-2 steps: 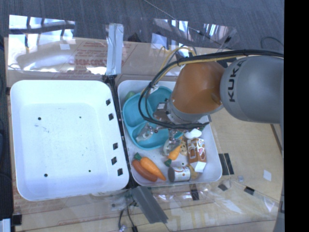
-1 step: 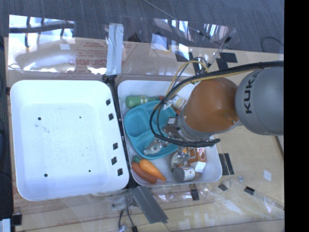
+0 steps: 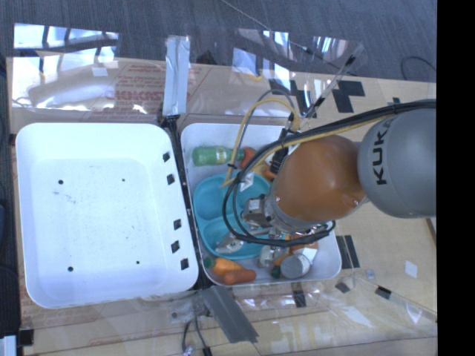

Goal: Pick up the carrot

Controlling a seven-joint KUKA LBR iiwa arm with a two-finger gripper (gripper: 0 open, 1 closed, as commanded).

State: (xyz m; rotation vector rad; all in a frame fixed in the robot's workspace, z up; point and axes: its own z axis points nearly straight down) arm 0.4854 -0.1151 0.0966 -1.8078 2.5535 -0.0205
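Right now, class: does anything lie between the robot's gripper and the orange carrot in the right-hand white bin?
Nothing visible does. The orange carrot lies at the near edge of the right-hand white bin, just beyond the turquoise plastic dish. The gripper sits under the orange wrist band, with black cables looping around it.

Two white bins (image 3: 96, 136), one carrot (image 3: 231, 274), one green bottle (image 3: 210, 155)

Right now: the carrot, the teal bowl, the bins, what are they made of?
Carrot: likely plastic toy, smooth, even orange. Teal bowl: probably moulded plastic, uniform colour, soft sheen. Bins: white plastic, it seems, matte with rounded moulded corners.
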